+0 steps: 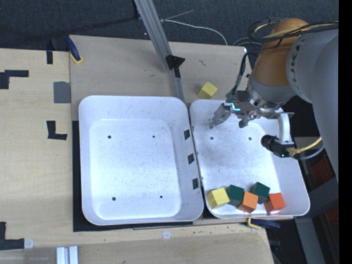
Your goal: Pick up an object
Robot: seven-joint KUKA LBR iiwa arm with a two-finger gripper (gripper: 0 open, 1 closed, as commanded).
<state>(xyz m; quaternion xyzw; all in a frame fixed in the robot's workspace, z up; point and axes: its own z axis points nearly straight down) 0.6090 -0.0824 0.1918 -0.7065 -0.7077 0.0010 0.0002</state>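
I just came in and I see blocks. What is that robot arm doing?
It is trying to pick up a block. Its gripper is over the far end of the right bin, with nothing between its fingers. Five blocks sit at the near end: yellow, two green, two orange. Another yellow block lies outside on the bench.

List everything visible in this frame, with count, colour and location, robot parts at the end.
bins: 2, white, side by side on the bench
yellow blocks: 2, one in the right bin's near edge, one on the bench beyond the right bin
green blocks: 2, dark green, right bin's near edge
orange blocks: 2, right bin's near edge, among the cluster
metal pole: 1, grey, slanting over the bench's far side
arm: 1, grey with orange band, from the right
gripper: 1, over the right bin's far end
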